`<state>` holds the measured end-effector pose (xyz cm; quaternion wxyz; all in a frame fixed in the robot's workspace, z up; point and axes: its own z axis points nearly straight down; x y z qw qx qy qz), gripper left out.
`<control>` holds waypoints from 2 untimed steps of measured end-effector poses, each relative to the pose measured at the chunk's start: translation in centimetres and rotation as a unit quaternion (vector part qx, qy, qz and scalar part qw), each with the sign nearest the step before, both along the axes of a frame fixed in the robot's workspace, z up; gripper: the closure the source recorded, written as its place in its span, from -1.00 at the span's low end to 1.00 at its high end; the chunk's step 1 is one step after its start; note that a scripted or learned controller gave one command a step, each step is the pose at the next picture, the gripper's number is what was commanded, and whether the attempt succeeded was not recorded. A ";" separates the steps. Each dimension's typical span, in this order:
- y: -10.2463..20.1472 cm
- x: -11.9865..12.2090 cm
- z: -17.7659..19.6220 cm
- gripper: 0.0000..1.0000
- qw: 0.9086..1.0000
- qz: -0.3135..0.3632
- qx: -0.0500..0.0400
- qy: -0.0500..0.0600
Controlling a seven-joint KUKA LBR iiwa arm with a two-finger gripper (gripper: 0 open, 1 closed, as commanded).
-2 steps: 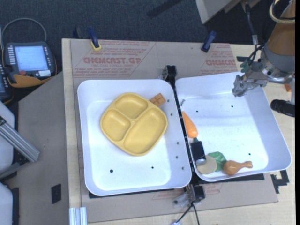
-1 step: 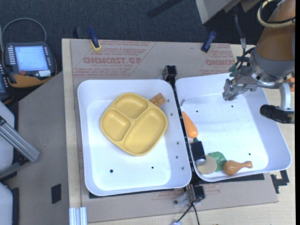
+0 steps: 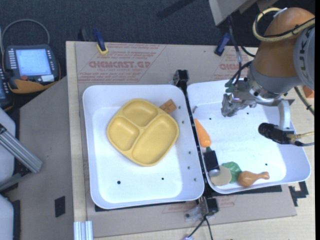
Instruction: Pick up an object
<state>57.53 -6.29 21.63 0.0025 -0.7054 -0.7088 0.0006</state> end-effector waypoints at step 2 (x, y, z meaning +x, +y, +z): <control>8.1 -3.7 -0.4 1.00 1.000 0.000 0.000 0.000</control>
